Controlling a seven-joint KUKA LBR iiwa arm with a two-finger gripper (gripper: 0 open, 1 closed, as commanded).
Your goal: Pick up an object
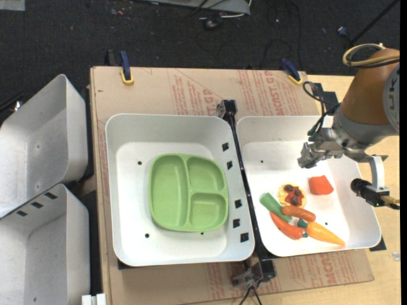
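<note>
I see two white bins on the table [172,278], whose brown surface carries red printed lettering I can't read from here. The left bin [127,138] holds one green divided plate [189,192]. The right bin [365,234] holds a small cluster: one red block [321,185], one orange carrot [325,234], a red pepper-like piece [287,226], a green piece [271,203] and a yellow piece with dark spots [292,192]. My gripper [310,155] hangs above the right bin's far half, just beside the red block; whether its jaws are open or closed I cannot tell
</note>
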